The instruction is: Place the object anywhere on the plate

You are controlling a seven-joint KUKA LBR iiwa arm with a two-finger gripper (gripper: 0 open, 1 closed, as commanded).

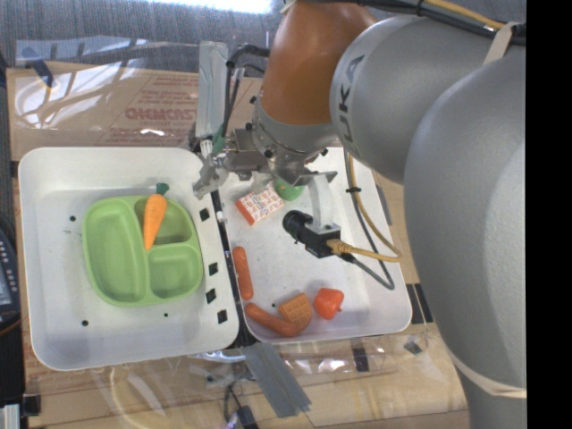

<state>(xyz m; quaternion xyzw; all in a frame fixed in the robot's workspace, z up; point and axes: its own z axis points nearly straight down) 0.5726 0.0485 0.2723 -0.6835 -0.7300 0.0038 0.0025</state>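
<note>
KUKA lettering on arm (pixel 357 79), carrot (pixel 154 219) on plate (pixel 116 271)

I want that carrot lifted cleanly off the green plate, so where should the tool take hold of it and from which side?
Probably mid-body, coming straight down. The carrot lies lengthwise along the green plate's divider ridge, leaf end toward the far rim. Closing across its narrow width, just above the middle where it looks thickest, seems safest; the tapered tip would likely slip.

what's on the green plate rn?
One toy carrot lies on the green plate in the left bin, across the divider between the upper right and large left compartments, leafy end up. The other compartments look bare. Nothing covers the plate.
</note>
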